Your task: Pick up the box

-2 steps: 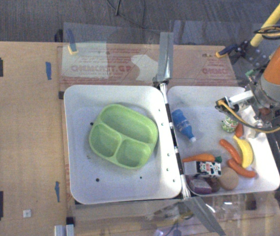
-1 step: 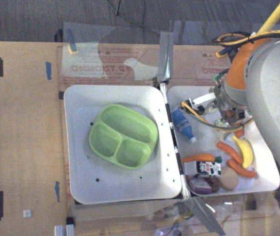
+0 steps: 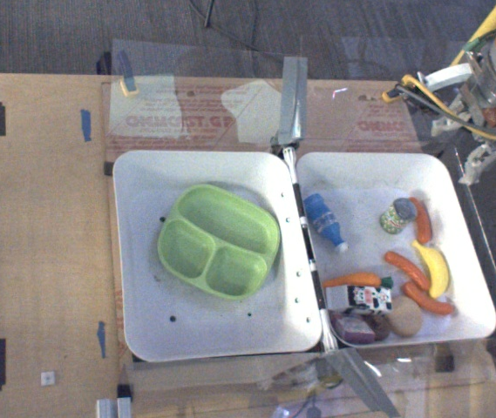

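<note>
Box (image 3: 370,298) lies low in the right bin (image 3: 462,200), touching a carrot (image 3: 352,279) and red onion (image 3: 358,327) (tight quarters). Gripper (image 3: 476,158) hangs near the bin's top right corner, nothing in it; opening width unclear. Approach from straight above, fingers along the box's free sides.

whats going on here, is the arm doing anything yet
Not much yet. The arm's tool hangs at the upper right, just past the far corner of the right bin, holding nothing. Its target, the small box with a cow print, lies untouched near that bin's front edge, crowded by a carrot, a purple onion and a potato. A blue bottle, a banana and sausages lie nearby. The left bin holds a green divided plate.
</note>
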Robot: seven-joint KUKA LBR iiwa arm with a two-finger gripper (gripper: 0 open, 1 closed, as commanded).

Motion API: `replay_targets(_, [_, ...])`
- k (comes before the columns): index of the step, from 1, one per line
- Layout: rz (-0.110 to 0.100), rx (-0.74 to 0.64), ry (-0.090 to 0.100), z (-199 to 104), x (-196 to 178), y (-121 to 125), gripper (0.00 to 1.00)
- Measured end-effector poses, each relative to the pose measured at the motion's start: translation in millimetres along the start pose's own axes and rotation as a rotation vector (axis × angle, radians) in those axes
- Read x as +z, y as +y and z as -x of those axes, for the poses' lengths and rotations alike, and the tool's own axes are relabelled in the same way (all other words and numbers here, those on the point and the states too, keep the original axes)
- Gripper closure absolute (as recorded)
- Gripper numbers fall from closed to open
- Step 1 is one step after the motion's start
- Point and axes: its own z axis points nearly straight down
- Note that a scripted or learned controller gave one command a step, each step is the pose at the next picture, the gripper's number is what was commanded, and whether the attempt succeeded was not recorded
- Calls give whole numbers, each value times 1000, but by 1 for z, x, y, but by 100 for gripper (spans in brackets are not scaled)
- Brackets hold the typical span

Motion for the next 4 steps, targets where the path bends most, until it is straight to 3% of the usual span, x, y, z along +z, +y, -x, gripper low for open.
replay_targets(1, [-2,6,-2,33,21,36,0])
replay_targets(2, [0,-253,1,77,156,2,0])
replay_targets(3, [1,-384,2,27,189,-27,0])
replay_targets(4, [1,-380,6,26,178,-26,100])
